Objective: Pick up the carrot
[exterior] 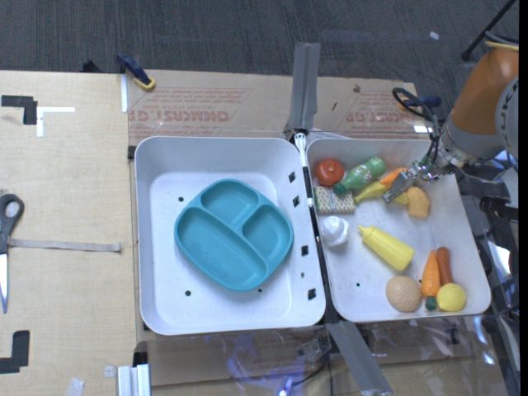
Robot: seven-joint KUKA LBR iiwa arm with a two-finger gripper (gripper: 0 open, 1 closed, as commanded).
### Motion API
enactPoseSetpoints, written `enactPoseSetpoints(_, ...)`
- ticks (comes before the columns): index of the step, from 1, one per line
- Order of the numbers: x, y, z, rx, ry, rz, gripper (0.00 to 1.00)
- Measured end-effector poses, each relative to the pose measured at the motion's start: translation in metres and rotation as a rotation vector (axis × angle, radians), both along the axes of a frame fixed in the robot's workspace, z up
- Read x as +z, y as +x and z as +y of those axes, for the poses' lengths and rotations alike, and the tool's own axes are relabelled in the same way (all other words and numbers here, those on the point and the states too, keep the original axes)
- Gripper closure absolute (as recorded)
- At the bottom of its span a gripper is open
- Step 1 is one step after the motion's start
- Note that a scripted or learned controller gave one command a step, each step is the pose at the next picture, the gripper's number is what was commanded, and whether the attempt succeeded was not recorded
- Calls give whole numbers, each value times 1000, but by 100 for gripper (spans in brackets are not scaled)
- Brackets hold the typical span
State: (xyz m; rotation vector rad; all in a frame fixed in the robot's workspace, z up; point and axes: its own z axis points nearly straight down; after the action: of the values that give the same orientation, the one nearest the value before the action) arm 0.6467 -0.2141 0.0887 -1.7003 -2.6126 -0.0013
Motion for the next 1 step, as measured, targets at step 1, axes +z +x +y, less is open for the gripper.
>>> enactPoseSetpoints(1, 11, 3, -2, 1, -11, -16, 100)
